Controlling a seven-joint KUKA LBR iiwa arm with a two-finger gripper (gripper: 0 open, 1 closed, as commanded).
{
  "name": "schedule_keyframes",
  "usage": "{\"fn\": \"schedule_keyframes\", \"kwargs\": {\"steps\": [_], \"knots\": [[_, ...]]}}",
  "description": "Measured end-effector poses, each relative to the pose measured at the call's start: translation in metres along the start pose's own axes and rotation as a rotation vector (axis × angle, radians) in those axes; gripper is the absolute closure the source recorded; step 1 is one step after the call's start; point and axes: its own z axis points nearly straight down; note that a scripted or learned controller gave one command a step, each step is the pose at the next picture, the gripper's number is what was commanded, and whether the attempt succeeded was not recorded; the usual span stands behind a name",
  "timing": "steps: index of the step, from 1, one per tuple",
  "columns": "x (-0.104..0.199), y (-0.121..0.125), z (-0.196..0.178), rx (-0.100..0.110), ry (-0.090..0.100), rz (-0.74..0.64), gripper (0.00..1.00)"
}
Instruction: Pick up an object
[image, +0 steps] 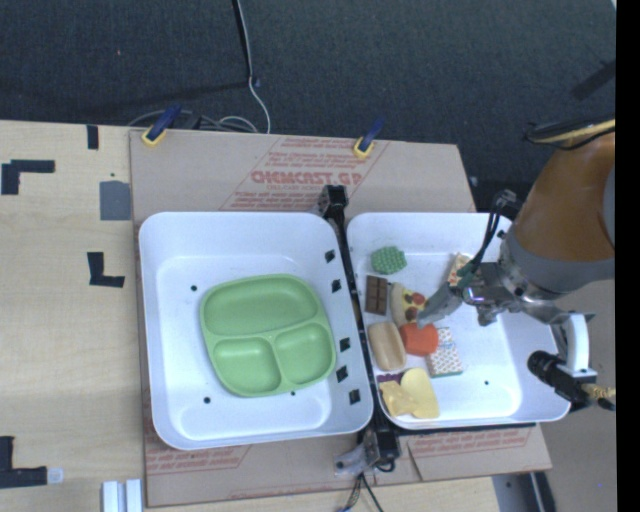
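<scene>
Arm (560, 215) reaches in from the right over the right bin (500, 395), jaws (432, 305) low among the toy food at the bin's left half. Jaw state: cannot tell, the tip is dark and small against the clutter. Nothing visibly gripped. Likely target is the red piece (420, 340), sitting just below and slightly left of the jaws, touching or nearly touching the tip; can't call contact from this angle. It's roughly round, no clear long axis, so approach angle shouldn't matter much. Crowding is the issue: tan bun (387, 345) just left of it, patterned card (446, 355) just right and partly under it, brown block (377, 294) up-left, yellow piece (411, 393) below near the front wall. Green round (388, 260) sits apart toward the back, an easier isolated pick if the program retargets. Another small item (460, 268) lies just beside the wrist, partly hidden. Left bin (165, 400) carries a green tray (266, 334), well apart from the arm and not in play. My read: grasp attempt in progress, pick not yet done. Next move needs a short drop down-left onto the red piece; risk is clipping the bun or dragging the card along. Desk (60, 330) around the bins has nothing reachable.
</scene>
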Motion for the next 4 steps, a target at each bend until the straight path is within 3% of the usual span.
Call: {"fn": "schedule_keyframes", "kwargs": {"steps": [1,2,3,4], "knots": [[-0.020,0.082,0.110,0.002,-0.001,0.000,0.00],[-0.010,0.057,0.146,-0.003,-0.002,0.001,0.00],[0.002,0.021,0.144,-0.003,-0.001,0.003,0.00],[0.004,0.023,0.133,-0.002,0.004,0.000,1.00]]}}
